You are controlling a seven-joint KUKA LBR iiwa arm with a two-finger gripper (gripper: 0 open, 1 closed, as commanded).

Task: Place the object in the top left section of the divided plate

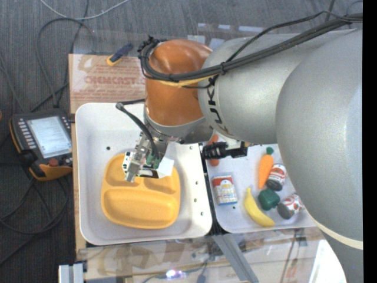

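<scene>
Smooth white bin [88, 158], glossy yellow divided plate [141, 202] under claw [136, 168], finger state unclear.

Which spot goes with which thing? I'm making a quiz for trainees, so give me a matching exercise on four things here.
Things:
1. divided plate
2. banana
3. carrot
4. claw

Places:
A. right bin, upper part
B. left bin, yellow
C. over the plate's top edge
D. right bin, near the front edge

Pairs: 1-B, 2-D, 3-A, 4-C
</scene>
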